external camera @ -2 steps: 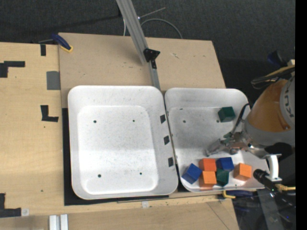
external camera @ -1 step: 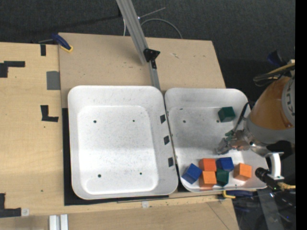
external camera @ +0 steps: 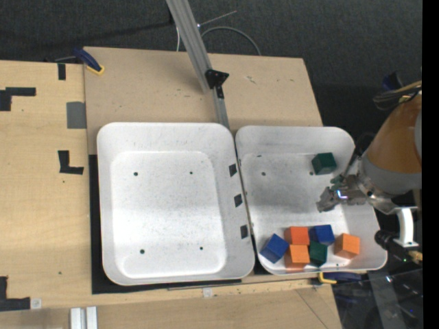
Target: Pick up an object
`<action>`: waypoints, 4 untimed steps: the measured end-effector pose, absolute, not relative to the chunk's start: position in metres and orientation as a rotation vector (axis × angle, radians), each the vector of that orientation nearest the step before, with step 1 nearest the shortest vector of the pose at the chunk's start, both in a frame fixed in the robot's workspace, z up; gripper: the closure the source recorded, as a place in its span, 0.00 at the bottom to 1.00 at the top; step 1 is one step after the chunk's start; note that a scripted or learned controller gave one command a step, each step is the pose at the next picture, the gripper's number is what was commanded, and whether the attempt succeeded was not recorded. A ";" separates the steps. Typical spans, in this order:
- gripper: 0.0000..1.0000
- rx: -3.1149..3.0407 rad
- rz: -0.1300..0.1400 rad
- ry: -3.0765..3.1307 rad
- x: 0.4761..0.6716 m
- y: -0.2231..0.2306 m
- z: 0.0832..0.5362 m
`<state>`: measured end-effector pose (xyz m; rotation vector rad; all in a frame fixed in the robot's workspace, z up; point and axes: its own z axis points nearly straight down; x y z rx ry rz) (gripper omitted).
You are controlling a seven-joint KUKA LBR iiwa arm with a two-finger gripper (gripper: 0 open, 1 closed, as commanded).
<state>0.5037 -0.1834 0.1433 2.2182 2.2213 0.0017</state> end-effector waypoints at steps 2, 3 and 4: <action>1.00 2.217 0.003 2.220 0.497 -0.177 0.254; 1.00 2.218 0.000 2.229 0.495 -0.127 0.241; 1.00 2.217 -0.001 2.230 0.500 -0.075 0.229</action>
